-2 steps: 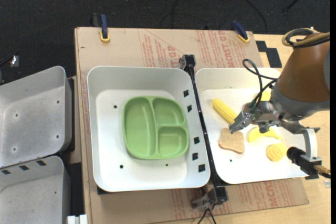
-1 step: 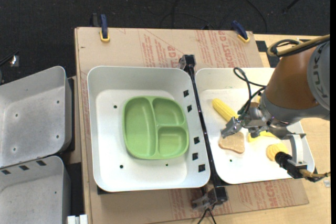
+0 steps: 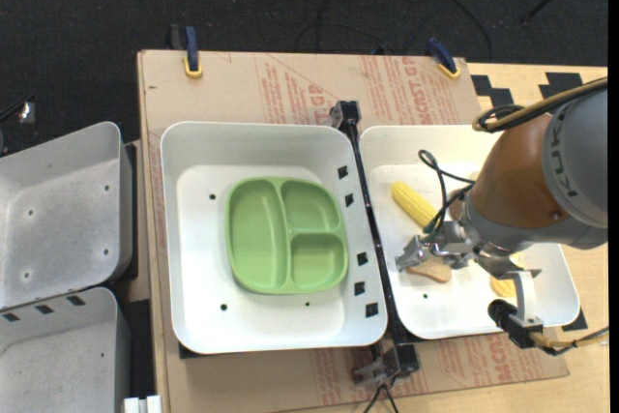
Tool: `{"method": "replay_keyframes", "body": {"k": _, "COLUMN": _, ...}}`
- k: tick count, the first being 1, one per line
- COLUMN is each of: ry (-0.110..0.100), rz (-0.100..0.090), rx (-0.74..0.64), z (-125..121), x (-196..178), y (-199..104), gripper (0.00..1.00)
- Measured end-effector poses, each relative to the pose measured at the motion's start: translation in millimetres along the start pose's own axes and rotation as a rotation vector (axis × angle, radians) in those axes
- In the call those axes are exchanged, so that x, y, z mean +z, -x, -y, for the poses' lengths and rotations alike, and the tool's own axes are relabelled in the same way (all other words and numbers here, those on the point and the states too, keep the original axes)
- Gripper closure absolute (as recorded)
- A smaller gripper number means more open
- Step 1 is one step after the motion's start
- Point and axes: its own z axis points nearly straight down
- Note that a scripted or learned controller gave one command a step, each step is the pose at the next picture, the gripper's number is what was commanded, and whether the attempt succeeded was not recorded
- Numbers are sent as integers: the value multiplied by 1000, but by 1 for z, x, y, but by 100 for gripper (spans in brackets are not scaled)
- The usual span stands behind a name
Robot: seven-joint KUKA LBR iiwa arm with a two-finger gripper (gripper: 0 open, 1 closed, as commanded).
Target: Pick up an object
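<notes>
1. Nearest us, at the near edge of the right bin [image 3: 406,319], we see the gripper [image 3: 426,256] low over a tan, bread-like piece [image 3: 432,274]; whether it touches that piece we cannot tell.
2. We cannot tell whether the claw is apart or together: the metal parts blur into one shape.
3. A small yellow object [image 3: 502,286] peeks from under the arm [image 3: 527,184], mostly hidden, so we cannot identify it.
4. The left bin [image 3: 184,208] holds a green divided plate [image 3: 287,234] with three compartments, lying flat near its middle.
5. Farther back in the right bin lies a yellow corn cob [image 3: 413,202], angled, just beyond the gripper and apart from it.
</notes>
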Motion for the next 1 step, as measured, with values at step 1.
{"method": "replay_keyframes", "body": {"k": 1, "ry": 2, "rz": -1, "rx": 1, "z": -1, "x": -1, "y": 1, "gripper": 0}}
